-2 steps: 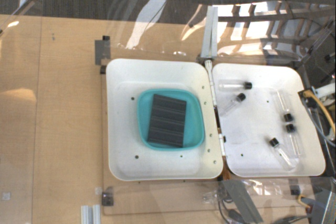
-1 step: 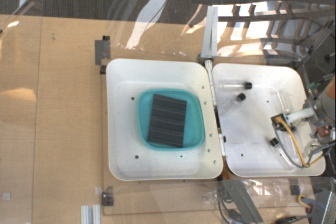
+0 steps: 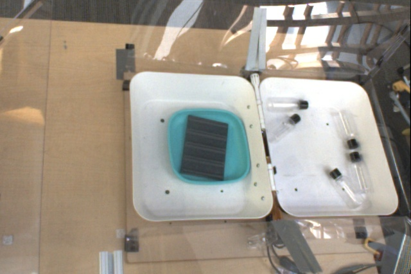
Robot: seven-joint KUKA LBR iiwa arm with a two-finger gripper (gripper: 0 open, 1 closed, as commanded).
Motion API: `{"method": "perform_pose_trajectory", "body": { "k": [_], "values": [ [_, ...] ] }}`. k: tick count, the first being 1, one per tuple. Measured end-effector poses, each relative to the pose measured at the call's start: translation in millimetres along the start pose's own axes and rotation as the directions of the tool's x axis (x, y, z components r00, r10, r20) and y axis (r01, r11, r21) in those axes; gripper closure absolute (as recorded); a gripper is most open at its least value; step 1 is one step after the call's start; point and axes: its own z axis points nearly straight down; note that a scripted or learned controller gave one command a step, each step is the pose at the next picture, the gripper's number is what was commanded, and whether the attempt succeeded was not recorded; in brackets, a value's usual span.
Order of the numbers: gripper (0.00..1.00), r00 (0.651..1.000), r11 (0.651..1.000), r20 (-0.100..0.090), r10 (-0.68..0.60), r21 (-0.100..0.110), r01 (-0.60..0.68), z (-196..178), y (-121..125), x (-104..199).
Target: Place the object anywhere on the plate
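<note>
A teal plate [image 3: 240, 138] lies in the middle of the left white bin [image 3: 151, 183]. On the plate rests a dark grey ribbed rectangular block [image 3: 205, 147], lying flat and tilted slightly, well inside the rim.
The right white bin [image 3: 308, 192] holds several clear plastic tubes with black caps, among them one [image 3: 286, 103] near its top left and one [image 3: 347, 183] near its lower right. A metal divider post [image 3: 257, 42] stands behind the seam between the bins. Cables lie at the bench's right edge.
</note>
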Motion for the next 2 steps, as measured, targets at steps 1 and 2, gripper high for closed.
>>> {"method": "perform_pose_trajectory", "body": {
  "k": [1,2],
  "values": [
    [0.0,1.0,1.0,0.001,0.0,0.001,0.0,1,0,0],
    [0.0,1.0,1.0,0.01,0.019,0.008,-0.019,167,9,-6]
  ]
}}
